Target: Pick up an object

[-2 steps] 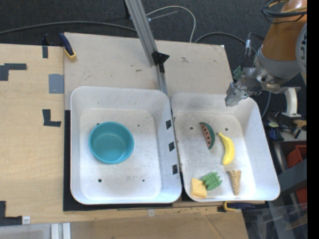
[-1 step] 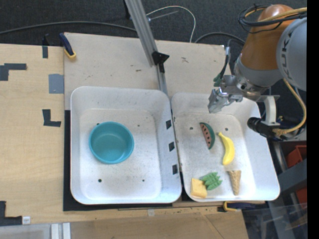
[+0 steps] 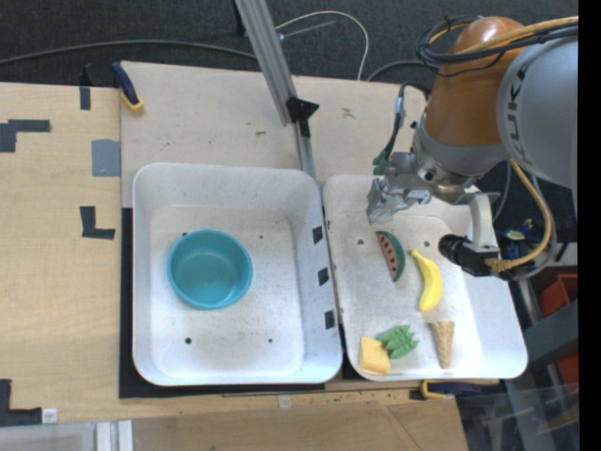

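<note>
The right bin (image 3: 352, 271) holds a watermelon slice (image 3: 391, 255), a yellow banana (image 3: 429, 282), an ice-cream cone (image 3: 443, 342), a green leafy piece (image 3: 399, 340) and a yellow cheese wedge (image 3: 374, 356). My gripper (image 3: 384, 202) hangs over the far end of this bin, just above and beyond the watermelon slice. Nothing shows between its fingers. The arm's wrist covers the bin's far right corner.
A blue bowl (image 3: 210, 269) sits in the left bin (image 3: 160, 195). A slanted metal pole (image 3: 272, 54) rises behind the bins, ending at a black clamp (image 3: 301, 111). Cables loop at the back, and a yellow-blue clip (image 3: 129, 89) lies at the far left.
</note>
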Controlling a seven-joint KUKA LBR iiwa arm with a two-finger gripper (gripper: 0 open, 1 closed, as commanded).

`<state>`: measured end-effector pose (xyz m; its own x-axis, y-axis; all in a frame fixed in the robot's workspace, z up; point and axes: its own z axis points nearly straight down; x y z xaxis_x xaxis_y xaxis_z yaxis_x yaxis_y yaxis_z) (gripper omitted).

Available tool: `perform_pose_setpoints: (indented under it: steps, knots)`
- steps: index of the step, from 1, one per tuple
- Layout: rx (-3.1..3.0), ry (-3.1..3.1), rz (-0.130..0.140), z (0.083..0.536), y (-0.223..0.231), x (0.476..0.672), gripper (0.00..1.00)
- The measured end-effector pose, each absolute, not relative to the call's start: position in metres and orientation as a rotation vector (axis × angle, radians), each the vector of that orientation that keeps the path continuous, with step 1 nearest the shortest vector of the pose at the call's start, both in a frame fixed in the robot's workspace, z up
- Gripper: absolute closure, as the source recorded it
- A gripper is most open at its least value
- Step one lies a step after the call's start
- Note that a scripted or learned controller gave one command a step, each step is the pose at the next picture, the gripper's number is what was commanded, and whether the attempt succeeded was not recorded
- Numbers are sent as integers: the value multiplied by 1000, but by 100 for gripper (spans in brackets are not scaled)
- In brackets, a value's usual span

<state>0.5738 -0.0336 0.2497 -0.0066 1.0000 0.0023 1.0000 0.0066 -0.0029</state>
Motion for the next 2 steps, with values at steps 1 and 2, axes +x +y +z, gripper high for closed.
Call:
perform_pose_setpoints:
  steps: [1, 2]
  knots:
    - [-2212, -2225, 4, 234, 16, 557, 100]
    - [-2213, -2225, 4, 226, 58, 540, 100]
